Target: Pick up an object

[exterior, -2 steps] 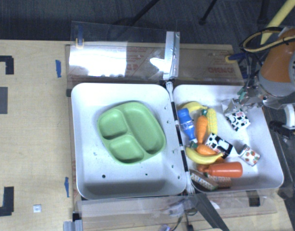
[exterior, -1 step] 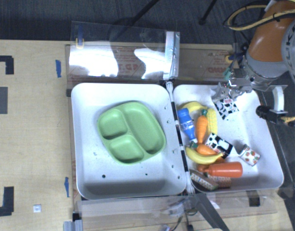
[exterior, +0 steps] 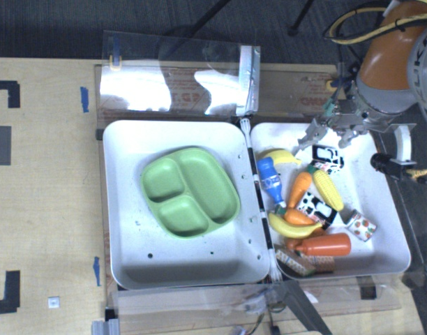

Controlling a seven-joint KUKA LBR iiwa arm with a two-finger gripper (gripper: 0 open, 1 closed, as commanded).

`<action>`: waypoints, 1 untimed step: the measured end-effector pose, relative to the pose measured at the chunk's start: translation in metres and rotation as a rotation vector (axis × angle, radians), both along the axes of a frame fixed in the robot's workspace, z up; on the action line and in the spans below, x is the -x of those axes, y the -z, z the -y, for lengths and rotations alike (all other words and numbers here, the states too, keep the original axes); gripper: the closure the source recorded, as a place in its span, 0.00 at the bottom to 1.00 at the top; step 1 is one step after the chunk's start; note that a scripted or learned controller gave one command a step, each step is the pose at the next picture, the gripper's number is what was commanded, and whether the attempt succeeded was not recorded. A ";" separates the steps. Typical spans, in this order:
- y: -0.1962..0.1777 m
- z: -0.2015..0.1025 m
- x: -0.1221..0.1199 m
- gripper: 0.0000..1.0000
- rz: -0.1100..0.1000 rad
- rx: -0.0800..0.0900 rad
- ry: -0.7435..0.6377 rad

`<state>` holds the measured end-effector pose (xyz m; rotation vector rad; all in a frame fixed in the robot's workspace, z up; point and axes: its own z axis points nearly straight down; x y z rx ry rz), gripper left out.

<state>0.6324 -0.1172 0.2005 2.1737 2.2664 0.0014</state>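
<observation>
Contents of right bin [exterior: 391, 218], a heap of toy food, none of it held:
- Black-and-white patterned block [exterior: 328, 158], directly below the gripper [exterior: 330, 135], the nearest item to the fingertips but with a gap between.
- Yellow corn cob [exterior: 327, 189], below that block, lying aslant.
- Orange carrot [exterior: 299, 188], below and to the left of the gripper, touching the corn's left side.
- Blue bottle [exterior: 270, 179], left of the carrot, against the bin's left wall.
- Yellow banana-like piece [exterior: 282, 156], level with the fingertips and just left of them, above the bottle.
- Second black-and-white block [exterior: 316, 207], under the corn's lower end.
- Banana [exterior: 293, 223], curved, beneath the carrot.
- Red-orange sausage-shaped piece [exterior: 321, 244], farthest below the gripper, near the bin's front rim.
- Small white box with coloured dots [exterior: 361, 227], down and right of the gripper, apart from the heap.

Gripper: hangs over the upper part of the right bin, two thin fingers spread apart, pointing down, nothing between them.

Left bin [exterior: 123, 208], well to the gripper's left: one green divided plate [exterior: 190, 190] with three compartments, lying near the middle.
</observation>
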 end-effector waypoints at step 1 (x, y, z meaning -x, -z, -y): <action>0.072 0.041 0.063 0.00 -0.001 0.000 -0.120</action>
